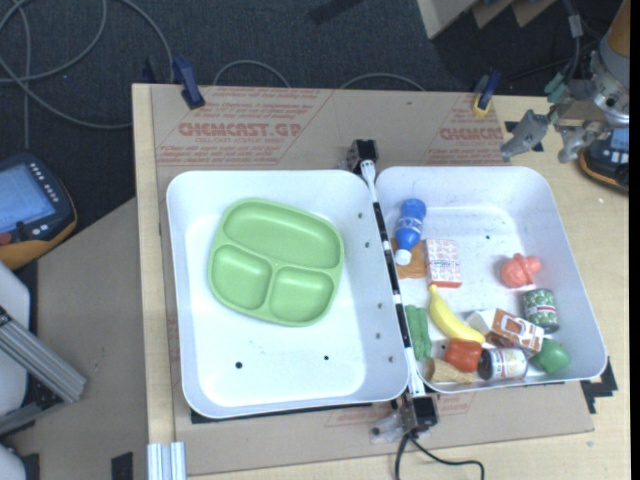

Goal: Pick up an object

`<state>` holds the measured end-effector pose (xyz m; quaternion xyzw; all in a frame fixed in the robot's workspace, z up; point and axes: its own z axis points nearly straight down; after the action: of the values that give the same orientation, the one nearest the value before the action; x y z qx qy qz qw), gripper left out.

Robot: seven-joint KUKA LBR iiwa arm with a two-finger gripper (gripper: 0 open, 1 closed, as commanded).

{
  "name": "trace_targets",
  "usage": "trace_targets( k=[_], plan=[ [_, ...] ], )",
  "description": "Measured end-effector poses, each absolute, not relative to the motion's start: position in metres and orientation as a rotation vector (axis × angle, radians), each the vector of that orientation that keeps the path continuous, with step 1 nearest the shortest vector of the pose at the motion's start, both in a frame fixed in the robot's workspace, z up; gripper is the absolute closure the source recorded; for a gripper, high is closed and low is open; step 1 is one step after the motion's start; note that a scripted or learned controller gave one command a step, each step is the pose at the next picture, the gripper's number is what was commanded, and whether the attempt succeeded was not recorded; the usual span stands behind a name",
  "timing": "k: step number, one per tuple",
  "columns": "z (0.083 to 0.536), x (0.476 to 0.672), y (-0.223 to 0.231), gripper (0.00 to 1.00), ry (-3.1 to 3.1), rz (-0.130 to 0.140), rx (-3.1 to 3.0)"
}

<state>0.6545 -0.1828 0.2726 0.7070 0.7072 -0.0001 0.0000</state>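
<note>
Grey metal end effector (540, 134), orange band

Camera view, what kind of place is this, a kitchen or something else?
Probably a robotics lab bench, not a kitchen: white bins clamped on a cardboard-covered bench, toy food like a banana, loose cables on the floor.

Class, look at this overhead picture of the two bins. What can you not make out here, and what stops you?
- Gripper, camera view: small and dim at the right bin's far corner; its fingers' state cannot be read.
- Arm: cut off by the picture's right edge.
- Can and carton: labels too small to read.
- Heap by the banana: items overlap, so the lower ones are partly covered.
</note>
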Motion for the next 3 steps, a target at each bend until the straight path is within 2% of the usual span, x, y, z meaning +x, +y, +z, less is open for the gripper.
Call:
trace_targets(
  k=[1,2,3],
  plan=[
    [0.097,0.636,-0.135,0.00,2.226,-0.003,2.223],
    [0.203,0.668,-0.191,0.00,2.216,0.003,2.217],
    [0.097,0.666,-0.216,0.00,2.230,0.001,2.226]
  ],
)
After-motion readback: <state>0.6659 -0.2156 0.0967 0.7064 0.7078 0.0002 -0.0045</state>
